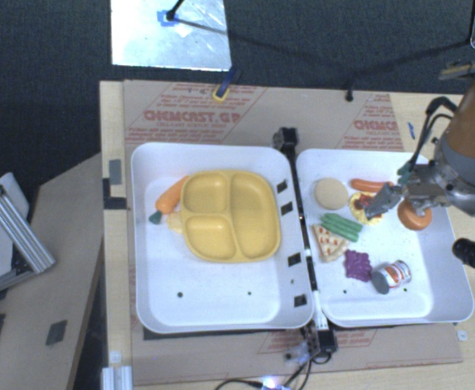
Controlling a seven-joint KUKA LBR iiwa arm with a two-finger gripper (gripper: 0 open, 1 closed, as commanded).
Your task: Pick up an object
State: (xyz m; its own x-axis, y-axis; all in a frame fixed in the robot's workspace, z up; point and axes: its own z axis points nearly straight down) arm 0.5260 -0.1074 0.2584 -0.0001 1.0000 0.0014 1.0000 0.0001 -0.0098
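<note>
The right bin (pixel 445 299) holds several toy foods. A tan bun (pixel 330 192) and a red sausage (pixel 368 185) lie at the back. A yellow piece (pixel 357 210), green beans (pixel 341 225) and a pizza slice (pixel 329 243) sit in the middle. Purple grapes (pixel 356 264) and a small can (pixel 392 275) lie nearer the front, and an orange ring (pixel 415 217) lies to the right. My gripper (pixel 377 204) hangs low over the yellow piece, just right of the sausage's end. Nothing is visibly lifted.
The left bin (pixel 164 299) carries a yellow divided plate (pixel 225 215) with a carrot (pixel 169 195) at its left edge. A black divider (pixel 299 218) runs between the bins. The arm's body covers the right bin's far right side.
</note>
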